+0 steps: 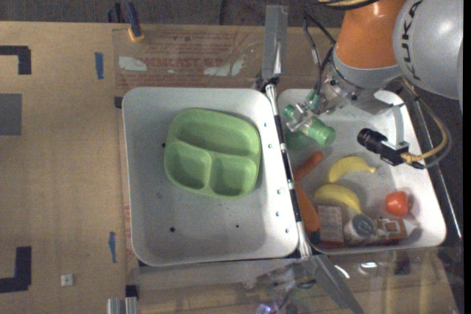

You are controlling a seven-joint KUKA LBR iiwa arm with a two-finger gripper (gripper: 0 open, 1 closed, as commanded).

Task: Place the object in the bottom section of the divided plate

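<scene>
On desk point(59, 158), far L: bare tan surface w/ black tape marks and blue tape bits. Next, left bin point(147, 224), white, shallow. Green divided plate point(213, 151) sits in its upper-middle part, slightly tilted; 3 sections visible, one long along top, two smaller along bottom edge, nothing in any of them. Metal divider rail point(283, 158) runs btwn the two bins.

Right bin point(430, 220) holds the rest. Gripper point(303, 116) is at its upper-L corner, just beside the rail, pointing down-left. Green cup-like object point(318, 131) lies right at the gripper tip, touching or nearly so; can't tell if it's actually btwn the fingers, and can't tell how far apart they stand. Orange carrot point(309, 165) lies below it, near rail; second orange piece point(307, 211) lower down. Two yellow bananas point(350, 168) point(338, 196) mid-bin. Small boxes/packets point(364, 228) along bottom edge, red-orange item point(397, 203) to R. Black camera unit point(379, 143) w/ cable hangs off arm point(383, 18) above bin.
</scene>
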